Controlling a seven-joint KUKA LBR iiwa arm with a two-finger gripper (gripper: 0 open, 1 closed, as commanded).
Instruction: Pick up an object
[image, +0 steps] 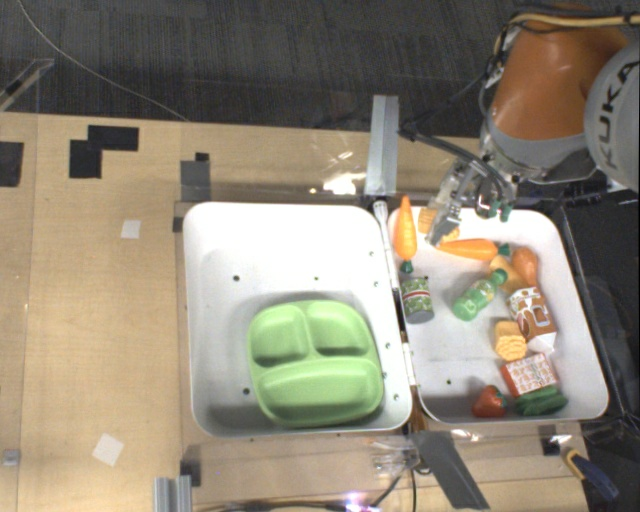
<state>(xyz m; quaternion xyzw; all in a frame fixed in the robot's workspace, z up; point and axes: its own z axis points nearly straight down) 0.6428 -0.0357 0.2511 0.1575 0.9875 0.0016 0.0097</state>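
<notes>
Camera view: gripper (452, 218) low over right bin (585, 330), far-left corner. Fingers (440, 228) slightly parted, nothing visible between. Carrot (468, 248) just below-right of fingers, lying flat, long axis left-right across bin, near end close to fingertips; whether touching, cannot tell. Second carrot (404, 230) just left, long axis front-back along bin wall. Arm (545, 80) entering from upper right, wrist tilted down-left toward bin corner. Judgement: short shift toward flat carrot, fingers straddling its short axis.
</notes>
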